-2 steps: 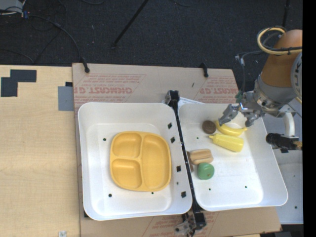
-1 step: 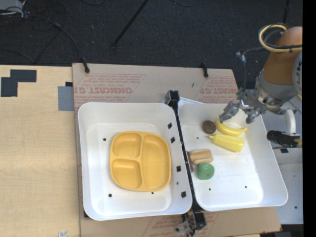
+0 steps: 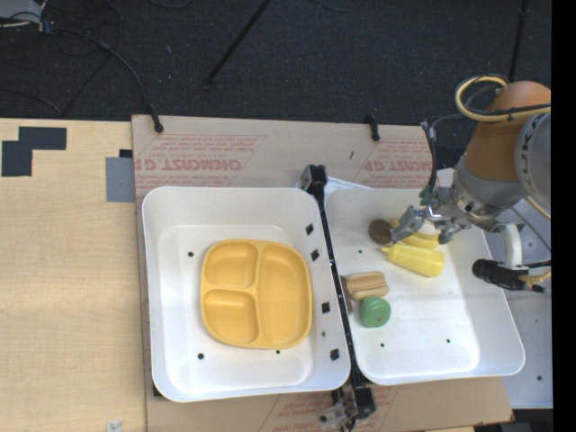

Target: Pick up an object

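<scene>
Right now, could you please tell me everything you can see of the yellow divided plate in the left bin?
The yellow divided plate lies flat, right side up, near the middle of the left bin. It is a rounded rectangle, turned slightly askew to the bin's walls, and looks like matte plastic. Raised ridges split it into three compartments: two smaller ones on the camera view's left, one long one on its right. Nothing lies in them. It rests on the bin floor alone, and the gripper is over the other bin.
</scene>
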You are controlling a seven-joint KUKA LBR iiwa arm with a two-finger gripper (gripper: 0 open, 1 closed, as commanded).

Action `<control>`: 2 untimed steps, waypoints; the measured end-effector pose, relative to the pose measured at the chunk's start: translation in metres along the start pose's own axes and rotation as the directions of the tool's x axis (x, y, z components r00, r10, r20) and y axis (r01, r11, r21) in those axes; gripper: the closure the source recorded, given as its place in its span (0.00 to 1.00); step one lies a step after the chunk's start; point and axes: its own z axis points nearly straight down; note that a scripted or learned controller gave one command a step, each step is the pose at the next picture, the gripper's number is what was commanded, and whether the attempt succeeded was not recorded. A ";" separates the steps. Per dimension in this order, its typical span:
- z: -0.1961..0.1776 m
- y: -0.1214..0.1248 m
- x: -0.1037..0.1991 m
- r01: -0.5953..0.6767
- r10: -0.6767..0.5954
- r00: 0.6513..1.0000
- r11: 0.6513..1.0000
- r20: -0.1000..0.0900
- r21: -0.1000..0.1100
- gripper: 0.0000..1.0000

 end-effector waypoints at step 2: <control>0.040 0.000 0.001 0.001 -0.001 1.000 1.000 0.000 -0.004 1.00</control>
